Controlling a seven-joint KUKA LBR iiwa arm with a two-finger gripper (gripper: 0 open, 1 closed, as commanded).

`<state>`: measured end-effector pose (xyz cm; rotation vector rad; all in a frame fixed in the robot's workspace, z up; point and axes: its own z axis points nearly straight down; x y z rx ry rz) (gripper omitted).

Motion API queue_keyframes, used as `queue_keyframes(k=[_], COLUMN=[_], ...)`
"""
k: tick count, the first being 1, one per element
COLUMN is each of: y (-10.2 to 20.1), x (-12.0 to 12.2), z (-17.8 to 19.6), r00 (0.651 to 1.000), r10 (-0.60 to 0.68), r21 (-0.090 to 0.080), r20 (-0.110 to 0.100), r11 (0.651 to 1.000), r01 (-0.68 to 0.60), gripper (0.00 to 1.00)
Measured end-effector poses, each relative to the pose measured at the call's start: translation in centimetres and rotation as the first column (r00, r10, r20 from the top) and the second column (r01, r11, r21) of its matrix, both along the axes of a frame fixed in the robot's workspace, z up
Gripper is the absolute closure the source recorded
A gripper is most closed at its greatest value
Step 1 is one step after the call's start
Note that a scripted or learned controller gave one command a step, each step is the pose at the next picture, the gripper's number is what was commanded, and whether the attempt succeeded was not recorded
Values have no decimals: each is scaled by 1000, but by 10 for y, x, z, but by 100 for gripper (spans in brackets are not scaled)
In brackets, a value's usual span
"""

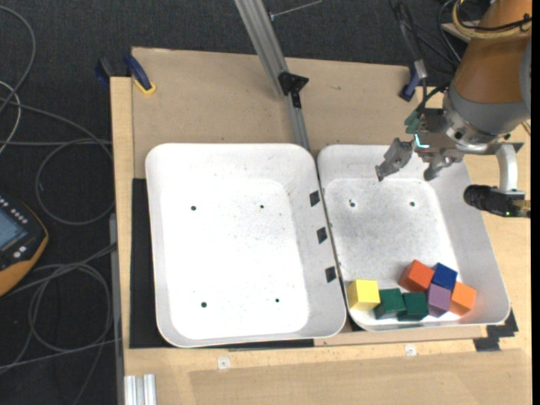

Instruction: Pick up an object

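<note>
Several small blocks lie bunched along the near edge of the right bin [472, 243]: a yellow block [364, 293], two green blocks [402, 304], a red-orange block [417, 274], a blue block [444, 275], a purple block [440, 296] and an orange block [463, 296]. My gripper [411, 164] hangs over the far end of that bin, well away from the blocks. Its two fingers stand spread apart with nothing between them.
The left bin [169, 226] lies beside the right one, with black clips [321, 234] along the seam between them. A slanted metal bar [268, 49] crosses the far bench. Cables trail on the floor at left.
</note>
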<state>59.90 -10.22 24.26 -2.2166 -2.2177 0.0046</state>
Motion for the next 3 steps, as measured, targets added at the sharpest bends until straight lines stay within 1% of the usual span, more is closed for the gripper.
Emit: queue_keyframes(k=[1,2,3], y=[0,6,9], x=[1,4,6], z=[2,-59,-122], r00=[1000,1000,1000], r10=[0,0,-1], r21=[-1,-1,0], r20=[5,-1,-2], r11=[1000,1000,1000], r01=[0,0,1], gripper=[0,0,0])
